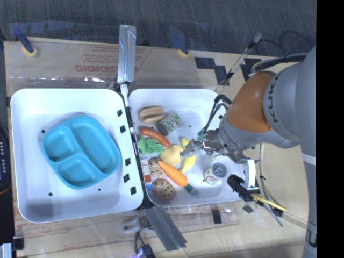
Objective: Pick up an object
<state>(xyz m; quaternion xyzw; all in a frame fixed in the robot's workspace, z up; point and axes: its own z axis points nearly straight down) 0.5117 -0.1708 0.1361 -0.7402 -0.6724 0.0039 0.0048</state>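
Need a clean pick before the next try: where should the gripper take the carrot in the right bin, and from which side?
Probably across the carrot's orange middle, coming straight down. It lies flat and slanted, its green tip toward the bin's near wall, so the fingers should close across its narrow width. The side facing the can looks more open; the yellow fruit and cookie crowd the other flank.

Blue tray (80,150), orange carrot (173,173), white bins (21,144).

arm: my grey arm (285,106) reaches in from the right, bent low | wrist: orange band (251,104) sits up and right of my gripper | gripper (189,150): points left, fingers extended, tilted slightly downward
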